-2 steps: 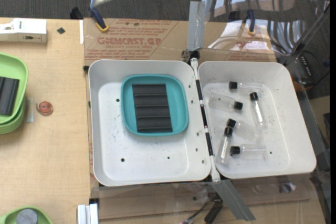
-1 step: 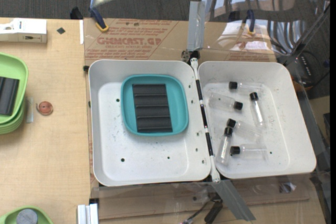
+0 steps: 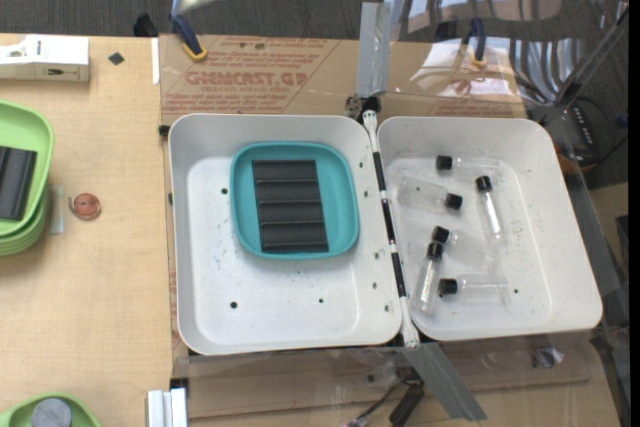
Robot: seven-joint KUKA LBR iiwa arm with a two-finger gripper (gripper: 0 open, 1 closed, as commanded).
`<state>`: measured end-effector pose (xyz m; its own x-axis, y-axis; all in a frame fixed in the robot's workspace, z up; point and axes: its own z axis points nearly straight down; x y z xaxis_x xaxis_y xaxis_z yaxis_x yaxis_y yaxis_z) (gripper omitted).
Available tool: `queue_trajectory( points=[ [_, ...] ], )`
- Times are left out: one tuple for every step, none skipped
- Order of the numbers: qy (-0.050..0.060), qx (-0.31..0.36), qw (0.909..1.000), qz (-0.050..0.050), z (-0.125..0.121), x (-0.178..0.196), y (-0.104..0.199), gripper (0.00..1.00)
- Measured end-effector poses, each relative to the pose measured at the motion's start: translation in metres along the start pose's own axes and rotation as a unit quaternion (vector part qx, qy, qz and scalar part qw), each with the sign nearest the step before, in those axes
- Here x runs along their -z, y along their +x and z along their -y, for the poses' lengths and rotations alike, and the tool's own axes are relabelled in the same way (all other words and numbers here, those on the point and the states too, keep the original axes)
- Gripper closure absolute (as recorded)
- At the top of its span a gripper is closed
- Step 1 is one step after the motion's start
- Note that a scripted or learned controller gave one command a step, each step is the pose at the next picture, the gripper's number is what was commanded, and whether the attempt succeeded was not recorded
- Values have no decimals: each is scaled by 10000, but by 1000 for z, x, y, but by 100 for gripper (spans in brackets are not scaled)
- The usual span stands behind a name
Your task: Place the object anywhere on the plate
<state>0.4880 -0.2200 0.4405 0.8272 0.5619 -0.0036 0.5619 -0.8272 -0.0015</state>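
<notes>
Capped vials [image 3: 487, 205] lie scattered (right bin [image 3: 560, 215]); teal plate [image 3: 345, 205] sits left.

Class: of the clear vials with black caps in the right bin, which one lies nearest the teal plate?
The vial across the bin's upper left, cap pointing right: its clear end reaches closest to the divider beside the teal plate.

Clear black-capped vials [image 3: 441, 233] lie scattered — teal plate [image 3: 295, 200] in left bin.
</notes>
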Motion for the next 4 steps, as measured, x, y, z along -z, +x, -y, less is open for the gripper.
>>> queue_trajectory(
  points=[
    [-1,-693,9976,-2,-1,0,-2,0],
    [5,-1347,9909,6,3,0,-9,0],
    [-2,-1954,9807,3,3,0,-9,0],
    [-2,-1950,9808,3,4,0,-9,0]
  ],
)
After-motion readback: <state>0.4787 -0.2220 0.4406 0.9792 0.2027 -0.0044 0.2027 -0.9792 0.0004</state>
